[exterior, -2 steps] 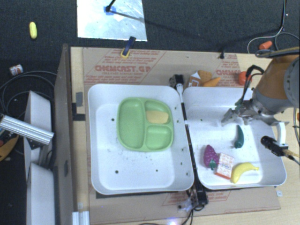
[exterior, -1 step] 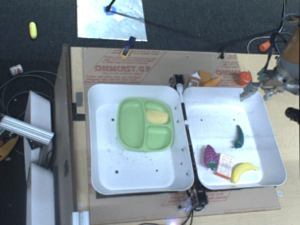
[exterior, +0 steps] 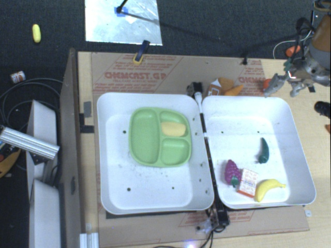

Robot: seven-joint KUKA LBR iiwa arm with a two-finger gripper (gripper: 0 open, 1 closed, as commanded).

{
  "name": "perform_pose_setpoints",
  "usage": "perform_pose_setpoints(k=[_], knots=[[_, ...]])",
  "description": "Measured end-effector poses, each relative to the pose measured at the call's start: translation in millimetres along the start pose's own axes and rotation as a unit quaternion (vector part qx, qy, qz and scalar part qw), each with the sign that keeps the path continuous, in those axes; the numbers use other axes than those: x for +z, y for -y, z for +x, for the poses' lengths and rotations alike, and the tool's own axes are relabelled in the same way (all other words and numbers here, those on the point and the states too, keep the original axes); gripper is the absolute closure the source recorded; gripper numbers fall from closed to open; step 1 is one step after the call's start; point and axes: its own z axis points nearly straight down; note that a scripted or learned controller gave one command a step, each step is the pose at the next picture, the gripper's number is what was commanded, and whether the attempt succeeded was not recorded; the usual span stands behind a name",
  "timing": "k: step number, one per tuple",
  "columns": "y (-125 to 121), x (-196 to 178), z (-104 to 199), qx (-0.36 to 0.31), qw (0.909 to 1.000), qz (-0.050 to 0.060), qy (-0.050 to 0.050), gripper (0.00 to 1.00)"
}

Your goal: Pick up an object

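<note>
**Claw parked beyond the far right corner, toys lying nearer the camera in the right bin**

Camera view: two shallow white plastic bins sit side by side on a cardboard-covered tabletop point(exterior: 155, 68). The left bin point(exterior: 116, 190) holds a pale green divided plastic plate point(exterior: 147, 143) with a soft yellow block point(exterior: 173, 129) in its upper right compartment. The right bin point(exterior: 243, 115) holds four small toys gathered toward its near right part: a dark green pepper-shaped piece point(exterior: 264, 150), a purple bunch of toy grapes point(exterior: 231, 171), a small red and white printed box point(exterior: 249, 182), and a yellow toy banana point(exterior: 268, 188).

The grey metal claw point(exterior: 297, 84) hangs at the upper right, outside the right bin and just past its far right corner. Whether it is wide or narrow cannot be told, and nothing shows in its grip.

The toys all lie from the claw toward the camera and a little leftward. The pepper is nearest, its long axis roughly upright in the picture. The grapes and box touch; the banana lies just beside the box, its long axis roughly across the picture.
</note>
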Motion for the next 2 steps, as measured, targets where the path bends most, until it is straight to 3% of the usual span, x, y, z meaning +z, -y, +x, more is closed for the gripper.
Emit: perform_pose_setpoints(k=[1, 2], knots=[[19.0, 72.2, 85.2, -0.001, 1.0000, 0.005, -0.002, 0.00], [36.6, -20.7, 26.2, 0.004, 1.0000, -0.001, 0.001, 0.00]])
